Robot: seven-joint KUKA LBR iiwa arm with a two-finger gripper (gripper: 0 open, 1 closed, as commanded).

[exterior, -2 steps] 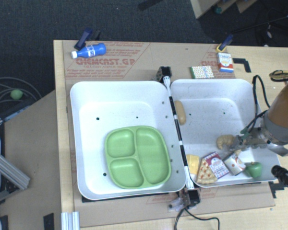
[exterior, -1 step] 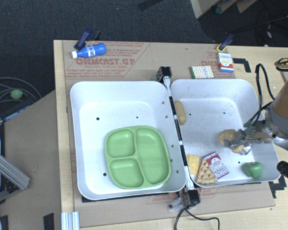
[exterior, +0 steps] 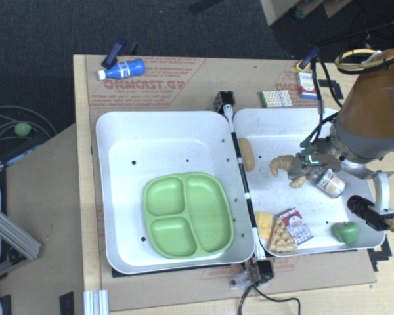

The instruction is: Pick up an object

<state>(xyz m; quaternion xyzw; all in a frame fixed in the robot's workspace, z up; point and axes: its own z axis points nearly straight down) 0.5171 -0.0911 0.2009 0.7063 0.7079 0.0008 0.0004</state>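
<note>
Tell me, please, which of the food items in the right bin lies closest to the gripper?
The tan croissant lies closest, just left of the gripper. The bread roll, waffle and green pepper lie farther away.

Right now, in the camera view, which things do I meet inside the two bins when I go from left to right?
green divided plate → tan bread roll → yellow cheese wedge → croissant → gripper → small can → green pepper

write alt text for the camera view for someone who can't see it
A grey robot arm reaches from the right, its gripper low over a croissant in the right white bin among small food items. The left bin holds a green divided plate.
</note>
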